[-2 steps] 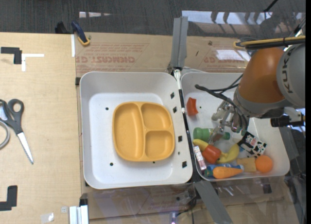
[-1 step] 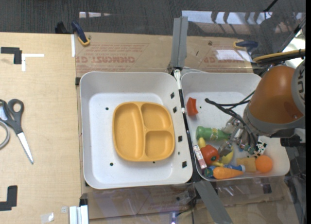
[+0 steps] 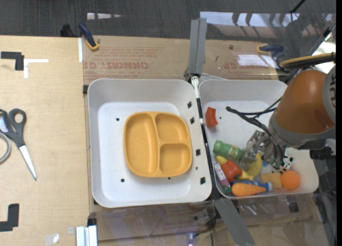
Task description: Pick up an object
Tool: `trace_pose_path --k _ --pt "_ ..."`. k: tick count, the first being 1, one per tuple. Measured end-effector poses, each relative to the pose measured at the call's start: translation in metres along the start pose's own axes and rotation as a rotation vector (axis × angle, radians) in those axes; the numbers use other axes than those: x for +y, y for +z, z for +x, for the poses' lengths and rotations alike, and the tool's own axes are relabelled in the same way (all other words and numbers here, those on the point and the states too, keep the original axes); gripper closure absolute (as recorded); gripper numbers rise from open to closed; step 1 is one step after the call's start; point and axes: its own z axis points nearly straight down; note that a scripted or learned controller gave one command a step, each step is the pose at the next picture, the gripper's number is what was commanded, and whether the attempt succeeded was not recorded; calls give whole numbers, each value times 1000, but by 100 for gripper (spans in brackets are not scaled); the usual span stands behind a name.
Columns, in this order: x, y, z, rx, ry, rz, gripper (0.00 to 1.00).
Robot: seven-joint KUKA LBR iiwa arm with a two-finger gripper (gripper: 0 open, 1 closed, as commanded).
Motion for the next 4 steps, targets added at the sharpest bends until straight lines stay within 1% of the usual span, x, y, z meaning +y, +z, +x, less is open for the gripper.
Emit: trace_pose_path --k 1,2,3,4 --pt "44 -121 39 12 143 3 100" --pt "-24 -183 14 11 138 3 100" --pt "7 11 19 12 214 3 100" --pt "65 -118 60 12 232 4 100"
